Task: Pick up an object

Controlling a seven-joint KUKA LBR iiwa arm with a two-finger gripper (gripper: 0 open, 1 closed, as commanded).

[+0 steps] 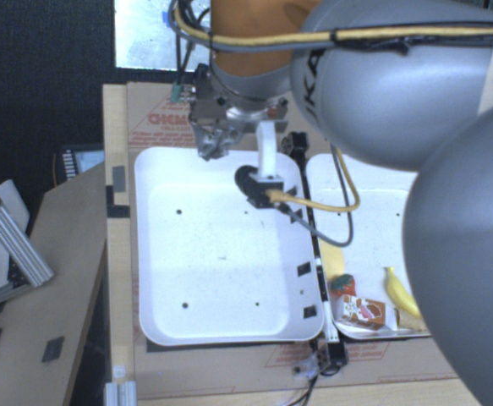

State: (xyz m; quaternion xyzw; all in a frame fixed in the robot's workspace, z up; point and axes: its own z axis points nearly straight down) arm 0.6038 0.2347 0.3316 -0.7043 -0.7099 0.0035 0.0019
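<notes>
Left bin [221, 260] lies open; banana [401, 293] and, seemingly, a packet [363, 311] crowd near corner of right bin [373, 203].

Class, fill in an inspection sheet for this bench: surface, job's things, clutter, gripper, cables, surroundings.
Surface: left bin and right bin, both white, side by side.
Job's things: banana and red-and-white packet at the right bin's near end.
Clutter: nothing seen.
Gripper: gripper over the left bin's far edge; grip unclear.
Cables: yellow cable runs along the arm.
Surroundings: metal rail left of the bench; dark backdrop.
</notes>
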